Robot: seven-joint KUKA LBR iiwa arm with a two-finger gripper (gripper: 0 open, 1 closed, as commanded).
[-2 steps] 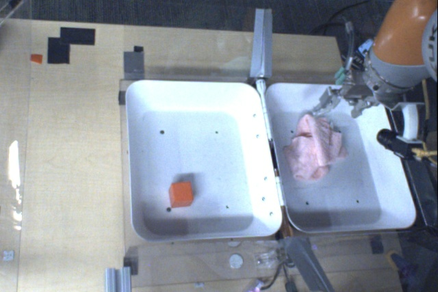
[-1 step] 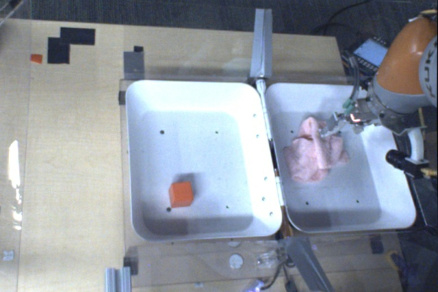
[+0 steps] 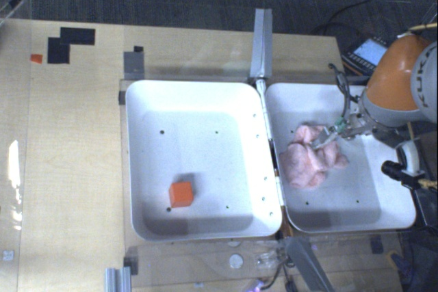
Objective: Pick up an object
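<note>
Camera view from above has the gripper down inside the right bin, right at the upper edge of that pink crumpled cloth thing. From where I'm standing the pink lump sits directly under and just off to the left-and-toward-me side of the fingertips, basically touching them, with its long axis running slantwise down and away from the tips. Can't honestly tell how far apart the fingers are or whether they've got any fabric pinched; it's all too small and tangled up with the pink. The arm comes in from the right, the orange band sitting high over the bin's far right corner, wrist tilted so the tool points left and down into the bin. Way off to the gripper's left, in the other bin, there's a little orange block, well apart from everything.
</note>
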